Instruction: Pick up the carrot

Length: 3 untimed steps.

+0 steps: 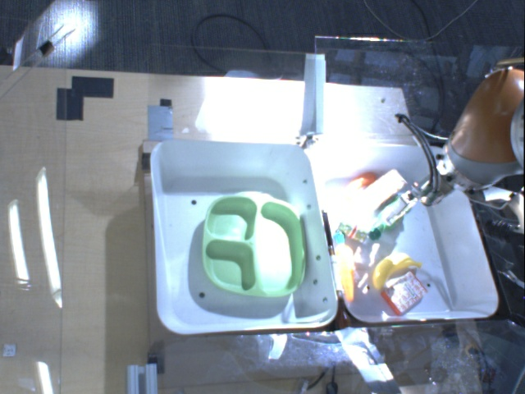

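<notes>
An orange, elongated carrot (347, 279) lies in the right bin (459, 245), along its left wall near the front. The gripper (390, 212) hangs over the middle of that bin, reaching down and to the left from the orange-banded wrist (484, 125). It is up and to the right of the carrot and apart from it. Glare washes out the bin's far part.
A yellow banana (394, 269) and a red packet (406, 292) lie at the front of the right bin. A small green and red item (359, 235) sits just left of the gripper. An orange-red object (362, 180) lies at the back. The left bin (172, 220) holds a green divided plate (250, 245).
</notes>
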Tool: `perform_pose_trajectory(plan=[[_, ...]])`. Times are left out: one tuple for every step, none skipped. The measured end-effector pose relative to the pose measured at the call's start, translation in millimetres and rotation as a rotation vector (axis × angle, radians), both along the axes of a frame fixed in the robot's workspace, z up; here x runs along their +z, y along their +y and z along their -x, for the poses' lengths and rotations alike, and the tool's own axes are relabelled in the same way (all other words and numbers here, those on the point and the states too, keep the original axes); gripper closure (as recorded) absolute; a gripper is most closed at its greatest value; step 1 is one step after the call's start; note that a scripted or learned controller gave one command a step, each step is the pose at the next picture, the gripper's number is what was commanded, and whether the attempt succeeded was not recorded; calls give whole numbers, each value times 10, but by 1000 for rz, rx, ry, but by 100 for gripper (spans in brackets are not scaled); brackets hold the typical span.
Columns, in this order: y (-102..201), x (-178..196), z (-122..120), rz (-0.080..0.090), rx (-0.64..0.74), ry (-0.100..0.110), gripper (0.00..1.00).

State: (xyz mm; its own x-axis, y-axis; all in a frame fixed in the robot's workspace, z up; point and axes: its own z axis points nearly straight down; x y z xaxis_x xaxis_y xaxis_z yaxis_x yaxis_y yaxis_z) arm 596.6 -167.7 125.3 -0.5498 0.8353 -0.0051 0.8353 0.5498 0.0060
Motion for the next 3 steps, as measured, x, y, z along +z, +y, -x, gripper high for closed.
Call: perform_pose_trajectory(plan=[[190, -365, -126, -4, -440, -2, 0], [206, -228, -155, -6, -436, -11, 100], [663, 239, -372, -3, -274, -1, 100]])
